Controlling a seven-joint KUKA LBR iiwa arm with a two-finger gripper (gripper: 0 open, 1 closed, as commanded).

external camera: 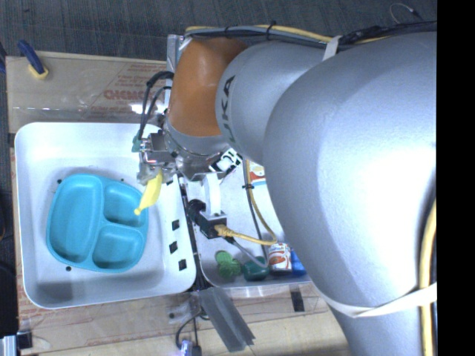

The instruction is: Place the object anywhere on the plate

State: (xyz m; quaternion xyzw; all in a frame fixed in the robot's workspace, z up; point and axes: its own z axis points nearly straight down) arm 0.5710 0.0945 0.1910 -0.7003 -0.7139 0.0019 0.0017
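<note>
A blue plate point(93, 222) with three compartments lies in the left white bin point(44, 143). My gripper point(154, 170) hangs over the plate's right edge, shut on a yellow banana point(149, 195). The banana dangles downward from the fingers, its lower tip just above the plate's right rim. The grey arm with its orange band point(199, 87) covers most of the right bin.
The right bin point(223, 277) holds a green object point(228, 265), a small can point(279, 256) and a blue item point(297, 262) near its front edge. A divider with black marks point(177, 236) separates the bins. A blue and yellow clamp point(31, 58) sits at the far left on the bench.
</note>
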